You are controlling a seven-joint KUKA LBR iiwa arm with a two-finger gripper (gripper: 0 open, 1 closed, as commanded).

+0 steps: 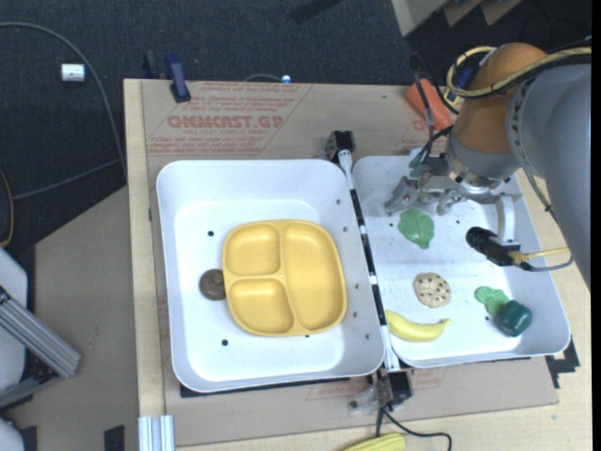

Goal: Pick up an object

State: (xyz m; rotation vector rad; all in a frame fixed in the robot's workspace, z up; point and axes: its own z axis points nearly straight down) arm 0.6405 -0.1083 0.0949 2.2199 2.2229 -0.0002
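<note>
My gripper hangs over the back of the right bin, open, its two grey fingers spread apart. A green leafy piece lies on the bin floor just in front of the fingertips, and nothing sits between the fingers. Nearer the front of that bin lie a speckled cookie, a yellow banana and a dark green toy with a light green end. The left bin holds a yellow divided plate with a brown round piece at its left side.
The grey arm with its orange band reaches in from the upper right. A black part on a yellowish cable hangs beside it over the right bin. The ridge between the bins runs close to the left of the gripper.
</note>
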